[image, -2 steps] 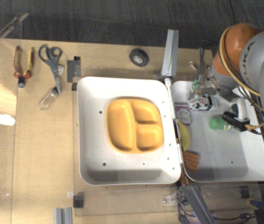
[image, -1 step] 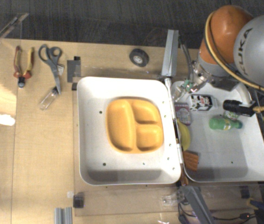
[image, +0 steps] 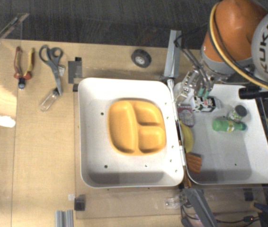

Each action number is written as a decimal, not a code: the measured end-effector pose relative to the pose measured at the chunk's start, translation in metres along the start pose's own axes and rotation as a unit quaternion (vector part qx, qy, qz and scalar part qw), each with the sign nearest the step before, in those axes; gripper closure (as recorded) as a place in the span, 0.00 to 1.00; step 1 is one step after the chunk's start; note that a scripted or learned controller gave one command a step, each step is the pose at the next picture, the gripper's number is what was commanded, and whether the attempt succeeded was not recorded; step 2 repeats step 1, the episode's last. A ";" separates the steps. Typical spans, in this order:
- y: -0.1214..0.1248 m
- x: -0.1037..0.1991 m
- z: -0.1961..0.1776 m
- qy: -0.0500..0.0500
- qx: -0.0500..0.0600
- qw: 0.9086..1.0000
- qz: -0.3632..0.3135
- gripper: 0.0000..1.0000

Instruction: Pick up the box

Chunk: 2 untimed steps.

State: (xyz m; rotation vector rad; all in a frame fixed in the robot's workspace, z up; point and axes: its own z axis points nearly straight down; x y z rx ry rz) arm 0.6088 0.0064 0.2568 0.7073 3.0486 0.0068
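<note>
Orange-banded grey arm hangs its pincer at ten o'clock in the right white plastic bin; you cannot tell its grip. Centre over the small pale box just below before descending.

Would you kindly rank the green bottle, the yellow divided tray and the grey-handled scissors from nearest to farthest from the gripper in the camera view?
From the gripper, over the right bin's upper left part:
1. Green bottle, lying in the right bin, just right of and below it.
2. Yellow divided tray, in the middle of the left bin.
3. Grey-handled scissors, on the bench, far left.
</note>
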 end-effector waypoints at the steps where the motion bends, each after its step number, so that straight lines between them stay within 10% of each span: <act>1: 0.002 -0.002 -0.013 -0.004 -0.003 1.000 -0.001 1.00; 2: 0.002 -0.002 -0.013 -0.004 -0.003 1.000 -0.001 1.00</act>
